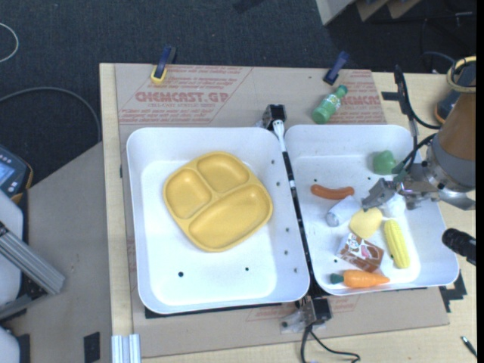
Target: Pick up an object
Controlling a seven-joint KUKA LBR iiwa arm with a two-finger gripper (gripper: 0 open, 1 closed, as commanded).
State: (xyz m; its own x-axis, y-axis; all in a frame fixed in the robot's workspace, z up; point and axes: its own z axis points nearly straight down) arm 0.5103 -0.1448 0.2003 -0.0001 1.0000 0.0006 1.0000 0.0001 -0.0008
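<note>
White right bin (pixel 302 203) — toys crowding its rim

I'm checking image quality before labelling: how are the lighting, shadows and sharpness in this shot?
Camera view: lighting is even and soft, the white bins bright but not blown out; the yellow plate casts only a faint shadow; the corn and carrot are reasonably sharp; the gripper looks slightly blurred.

Bright, even overhead light washes out the two white bins (pixel 219 293) with mild glare, shadows beneath the yellow plate (pixel 218 200) stay soft and short, the dark floor (pixel 60 36) reads dim, and fine detail looks slightly soft throughout.
</note>
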